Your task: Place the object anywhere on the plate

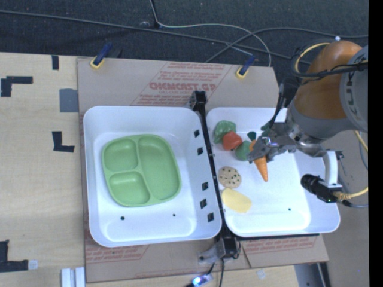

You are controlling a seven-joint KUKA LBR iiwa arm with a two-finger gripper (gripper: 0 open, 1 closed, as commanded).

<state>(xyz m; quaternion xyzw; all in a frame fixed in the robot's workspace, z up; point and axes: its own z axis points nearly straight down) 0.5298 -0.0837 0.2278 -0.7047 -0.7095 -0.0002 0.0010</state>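
- Carrot: orange toy, tip pointing toward the near edge of the right bin. Its upper end sits under the gripper; whether it is lifted or resting on the bin floor cannot be told.
- Jaws: they seem to sit at the carrot's top, but whether they are apart or clamped on it cannot be told from this slant.
- Neighbours: a green leafy piece, a red tomato-like piece and a second green piece crowd just beside the carrot's top. A cookie and a yellow piece lie nearer the divider.
- Plate: green, three compartments, in the left bin, well apart from the carrot.
- Risk, judged: a grip on the tapered end may slip, dropping the carrot short of the plate.
- Risk, judged: the crowded green and red pieces may be nudged or dragged along.
- Risk, judged: the black divider between the bins may catch a low-hanging tip on the crossing.
- Surface: both bins rest on a cardboard sheet held by yellow clamps, on a light wooden table with black tape marks.
- Room: dark carpet beyond, with cables trailing across it.
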